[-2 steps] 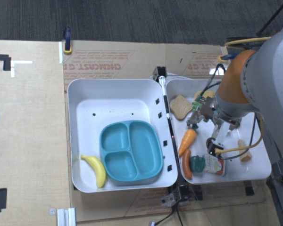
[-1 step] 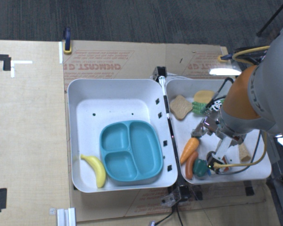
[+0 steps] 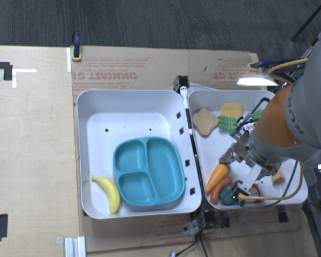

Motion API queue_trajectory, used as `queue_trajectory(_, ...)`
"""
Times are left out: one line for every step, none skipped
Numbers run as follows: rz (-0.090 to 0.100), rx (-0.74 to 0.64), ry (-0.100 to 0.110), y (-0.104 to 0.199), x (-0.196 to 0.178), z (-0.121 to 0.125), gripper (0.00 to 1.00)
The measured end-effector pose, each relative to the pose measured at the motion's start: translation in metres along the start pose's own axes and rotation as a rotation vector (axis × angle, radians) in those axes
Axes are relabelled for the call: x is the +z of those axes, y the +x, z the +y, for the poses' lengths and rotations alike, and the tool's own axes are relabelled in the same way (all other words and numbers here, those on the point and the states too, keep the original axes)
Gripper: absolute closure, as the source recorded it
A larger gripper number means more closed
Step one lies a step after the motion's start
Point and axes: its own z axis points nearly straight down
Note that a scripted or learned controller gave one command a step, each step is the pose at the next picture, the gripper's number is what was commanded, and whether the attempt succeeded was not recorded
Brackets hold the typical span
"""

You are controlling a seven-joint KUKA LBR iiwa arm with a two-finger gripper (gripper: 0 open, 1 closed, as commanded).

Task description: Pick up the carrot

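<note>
camera view has the gripper [image 3: 231, 158] low in the right bin [image 3: 203, 143], hanging off the grey arm [image 3: 289, 127] with its orange band. from where i stand i cannot tell how the tool is set; the wrist hides most of it and nothing shows caught in it.

just beside it, towards the bin's near left corner, lies the carrot [image 3: 216, 177], orange, tilted with its thick end up towards the tool and its tip down towards the divider. a red piece [image 3: 220, 188] lies touching along its side, and a dark green thing [image 3: 228, 194] sits just past that. so it's a tight cluster.

to do this well, i'd say the tool wants to come down square over the carrot's middle, turned across its length, so it closes on the carrot's narrow width and not on the red neighbour too. the bin wall is near, so room on that side looks short.

farther back sit a bread slice [image 3: 205, 121], something yellow [image 3: 231, 110] and leafy green [image 3: 228, 122]. the left bin [image 3: 88, 159] holds a blue divided plate [image 3: 148, 171] and a banana [image 3: 109, 191].
</note>
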Motion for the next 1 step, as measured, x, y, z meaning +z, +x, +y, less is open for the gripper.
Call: queue_trajectory(0.001, 0.004, 0.0, 0.0008, -0.0087, 0.0014, 1.0)
